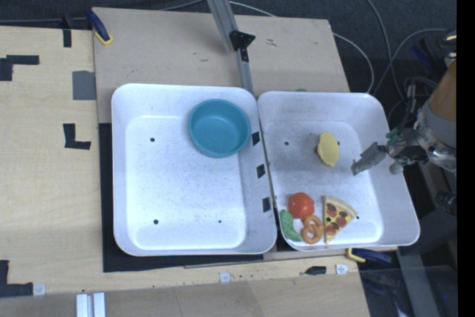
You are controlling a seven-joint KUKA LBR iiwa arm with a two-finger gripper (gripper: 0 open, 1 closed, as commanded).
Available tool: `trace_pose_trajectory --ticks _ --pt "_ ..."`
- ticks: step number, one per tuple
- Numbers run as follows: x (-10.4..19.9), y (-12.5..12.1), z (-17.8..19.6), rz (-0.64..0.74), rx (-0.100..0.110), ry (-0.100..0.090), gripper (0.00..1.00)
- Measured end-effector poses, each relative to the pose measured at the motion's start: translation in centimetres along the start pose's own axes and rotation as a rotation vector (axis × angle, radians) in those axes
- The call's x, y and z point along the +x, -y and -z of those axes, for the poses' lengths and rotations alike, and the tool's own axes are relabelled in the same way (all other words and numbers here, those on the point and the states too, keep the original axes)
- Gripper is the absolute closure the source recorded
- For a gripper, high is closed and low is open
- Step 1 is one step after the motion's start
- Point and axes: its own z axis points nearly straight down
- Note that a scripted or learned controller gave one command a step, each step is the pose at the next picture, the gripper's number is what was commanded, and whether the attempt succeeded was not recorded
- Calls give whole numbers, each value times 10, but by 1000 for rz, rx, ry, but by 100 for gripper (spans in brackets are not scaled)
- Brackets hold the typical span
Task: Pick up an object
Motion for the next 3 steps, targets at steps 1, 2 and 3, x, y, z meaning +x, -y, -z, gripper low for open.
trace_pose_trajectory --ticks 1,2,3 --pt "-2 -2 -62 0 6 -1 0" --pt "-2 -1 -115 0 4 -1 0" --pt "-2 -2 -103 1 1 -1 100"
